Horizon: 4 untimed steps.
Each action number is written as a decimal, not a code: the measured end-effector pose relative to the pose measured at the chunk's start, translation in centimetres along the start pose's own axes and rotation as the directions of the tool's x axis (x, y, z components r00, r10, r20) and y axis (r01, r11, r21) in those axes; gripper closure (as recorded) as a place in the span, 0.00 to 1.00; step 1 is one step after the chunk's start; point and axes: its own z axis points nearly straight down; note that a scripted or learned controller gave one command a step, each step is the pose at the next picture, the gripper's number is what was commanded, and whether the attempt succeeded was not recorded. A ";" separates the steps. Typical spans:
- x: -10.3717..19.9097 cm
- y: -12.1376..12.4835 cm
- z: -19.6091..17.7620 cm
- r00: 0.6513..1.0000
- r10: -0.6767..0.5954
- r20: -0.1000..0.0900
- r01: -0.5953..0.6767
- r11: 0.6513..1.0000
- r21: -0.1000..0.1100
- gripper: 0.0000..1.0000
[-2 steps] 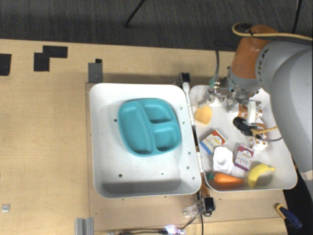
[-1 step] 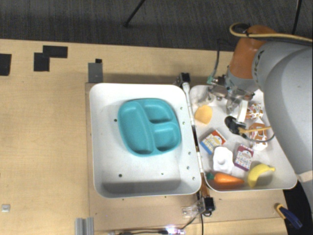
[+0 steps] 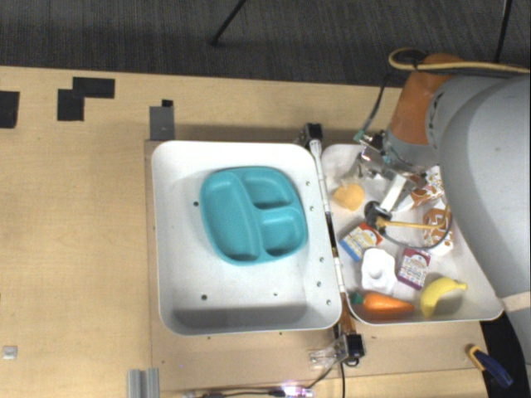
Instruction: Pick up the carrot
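Observation:
The carrot [image 3: 387, 305] is orange and lies flat against the front wall of the right bin [image 3: 489, 305], at its near left corner. The gripper [image 3: 371, 162] hangs over the far end of that bin, well behind the carrot and apart from it, with a pale yellow chunk [image 3: 348, 196] just in front of it. The grey arm with its orange band [image 3: 411, 110] covers the bin's right side.
A yellow banana [image 3: 440, 293] lies right of the carrot, and a white bottle [image 3: 377, 266] and a purple packet [image 3: 412, 266] lie just behind it. Brown-and-white wrappers [image 3: 436, 219] sit mid-bin. The left bin [image 3: 174, 305] holds a teal divided plate [image 3: 253, 214].

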 end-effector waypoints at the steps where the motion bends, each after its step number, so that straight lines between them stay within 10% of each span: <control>1: 2.4 -5.8 -10.3 0.987 0.163 -0.004 -0.163 0.987 -0.005 0.00; 2: 1.4 -3.9 -9.9 0.970 0.244 0.001 -0.244 0.970 -0.001 0.00; 4: 5.7 -14.0 -13.6 0.951 0.309 -0.001 -0.309 0.951 0.001 0.00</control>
